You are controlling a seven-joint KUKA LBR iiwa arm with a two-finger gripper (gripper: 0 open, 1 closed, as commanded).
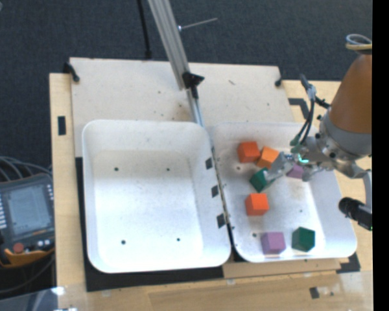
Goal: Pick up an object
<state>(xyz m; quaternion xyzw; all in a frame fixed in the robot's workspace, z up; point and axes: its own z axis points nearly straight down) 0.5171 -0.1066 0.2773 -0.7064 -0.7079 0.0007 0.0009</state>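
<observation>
The right bin (324, 238) holds several small blocks. Two orange blocks (249, 151) (269, 156) lie side by side near its back, and a third orange block (257, 203) lies in the middle. A dark green block (259, 179) sits between them. My gripper (286, 166) is low in the bin, just right of that green block and the second orange block. A purple block (297, 172) shows partly beneath the gripper. Another purple block (272, 241) and a green block (303, 238) rest near the front wall.
The left bin (91, 173) stands beside the right one, split by a shared wall (218, 186). A slanted metal rail (172, 37) rises from the back of the bench. A control pendant (23, 212) lies off the bench at the left.
</observation>
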